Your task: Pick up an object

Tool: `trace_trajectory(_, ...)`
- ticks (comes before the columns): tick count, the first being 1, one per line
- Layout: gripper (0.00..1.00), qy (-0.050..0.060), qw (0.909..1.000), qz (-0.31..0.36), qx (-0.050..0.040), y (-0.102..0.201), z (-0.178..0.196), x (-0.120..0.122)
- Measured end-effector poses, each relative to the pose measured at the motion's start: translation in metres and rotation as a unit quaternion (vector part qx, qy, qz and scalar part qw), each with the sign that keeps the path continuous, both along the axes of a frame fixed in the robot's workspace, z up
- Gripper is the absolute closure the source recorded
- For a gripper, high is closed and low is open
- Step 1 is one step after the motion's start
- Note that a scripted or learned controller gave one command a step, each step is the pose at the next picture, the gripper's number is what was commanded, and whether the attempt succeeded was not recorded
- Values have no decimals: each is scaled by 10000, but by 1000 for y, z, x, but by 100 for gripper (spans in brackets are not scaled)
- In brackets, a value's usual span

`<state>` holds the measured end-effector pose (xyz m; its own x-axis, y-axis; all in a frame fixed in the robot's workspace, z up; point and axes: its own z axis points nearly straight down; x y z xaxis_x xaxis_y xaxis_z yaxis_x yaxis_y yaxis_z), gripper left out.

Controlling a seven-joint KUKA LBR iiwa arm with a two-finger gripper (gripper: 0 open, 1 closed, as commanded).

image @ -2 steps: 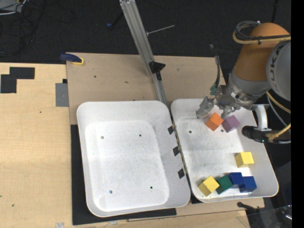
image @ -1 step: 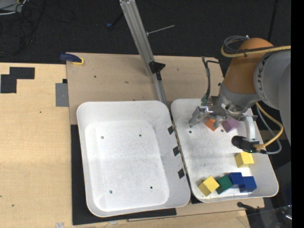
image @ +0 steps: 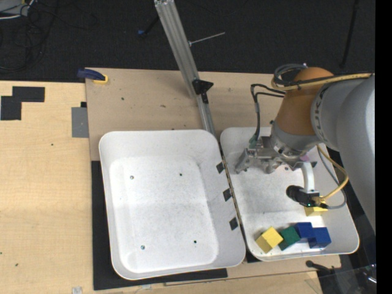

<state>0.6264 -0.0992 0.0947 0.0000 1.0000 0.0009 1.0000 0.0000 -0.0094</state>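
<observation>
Three blocks bunched in the right bin's (image: pixel 343 241) near corner: yellow block (image: pixel 268 239), green block (image: pixel 289 236), blue block (image: pixel 312 234), touching in a row running left to right. Up at the bin's far end, the claw (image: pixel 262 158), well apart from them, nothing between its tips; released or clenched, cannot tell. Blocks lying toward the camera from it. Left bin (image: pixel 122 143) alongside on the desk (image: pixel 147 100).
</observation>
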Motion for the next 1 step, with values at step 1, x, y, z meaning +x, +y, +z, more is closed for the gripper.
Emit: trace_trajectory(1, 100, -27, 10000, -33, 0, -2, 14, 1)
